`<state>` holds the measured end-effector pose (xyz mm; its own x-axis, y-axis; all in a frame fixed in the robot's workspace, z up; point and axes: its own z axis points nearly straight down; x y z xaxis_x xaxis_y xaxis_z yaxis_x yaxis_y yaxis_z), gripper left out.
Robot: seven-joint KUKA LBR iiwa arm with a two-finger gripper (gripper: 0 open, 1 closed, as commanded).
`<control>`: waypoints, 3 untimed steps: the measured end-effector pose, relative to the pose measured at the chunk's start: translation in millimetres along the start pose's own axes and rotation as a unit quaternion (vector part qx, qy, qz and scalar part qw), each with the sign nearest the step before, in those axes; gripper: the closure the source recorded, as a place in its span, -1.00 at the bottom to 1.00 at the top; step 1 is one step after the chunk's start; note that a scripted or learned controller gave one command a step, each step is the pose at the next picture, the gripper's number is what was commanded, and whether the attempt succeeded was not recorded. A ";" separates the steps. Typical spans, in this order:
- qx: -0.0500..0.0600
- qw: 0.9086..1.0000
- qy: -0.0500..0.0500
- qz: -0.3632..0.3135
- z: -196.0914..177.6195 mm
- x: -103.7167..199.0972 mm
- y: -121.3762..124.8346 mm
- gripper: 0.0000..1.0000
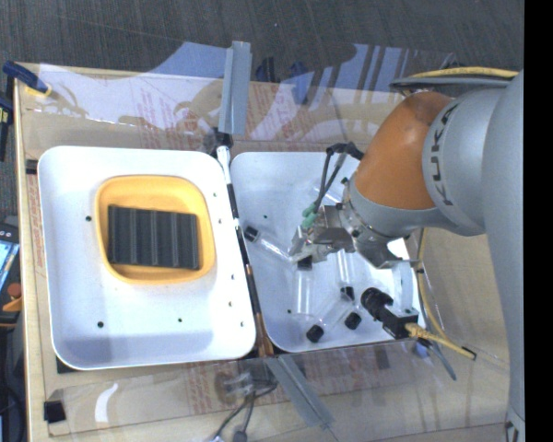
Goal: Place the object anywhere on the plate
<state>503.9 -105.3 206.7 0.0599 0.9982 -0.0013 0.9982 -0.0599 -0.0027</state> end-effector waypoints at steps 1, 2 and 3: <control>0.000 1.000 0.001 -0.019 -26.9 59.2 50.8 1.00; 0.001 0.999 0.001 -0.045 16.5 111.6 95.1 1.00; 0.001 0.999 0.001 -0.045 16.1 111.6 95.3 -1.00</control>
